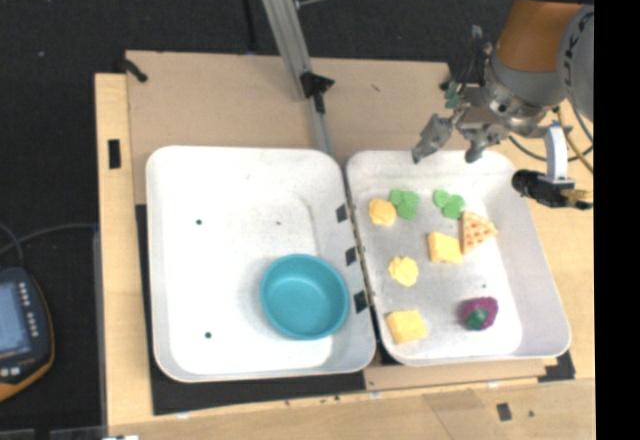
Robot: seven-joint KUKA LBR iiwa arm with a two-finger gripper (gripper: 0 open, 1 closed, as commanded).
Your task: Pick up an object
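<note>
- The task names no single object; the candidates are small food-shaped toys lying loose in the right bin: a pizza slice, a yellow cheese-like wedge, two green leafy pieces, a yellow lump, a second yellow lump, a yellow block and a purple piece with a green top.
- The jaws hang over the far rim of that bin, spread apart with nothing between them, clear of every toy.
- Nearest them are the two green pieces, just inside the rim.
- Likely trouble: the pizza slice touches the cheese-like wedge, so a close there could catch both or nudge one aside.
- The green pieces look low and flat, so I judge the fingers could slide over them or strike the bin floor.
- The lumps look rounded and smooth, probably plastic or rubber, and may squirt out under an off-centre pinch.
- The yellow block sits close to the near left wall, leaving little room for a finger.
- Both bins are shallow, glossy white with rounded corners; the left bin holds a smooth teal bowl.
- The counter beneath is plain tan board.
</note>
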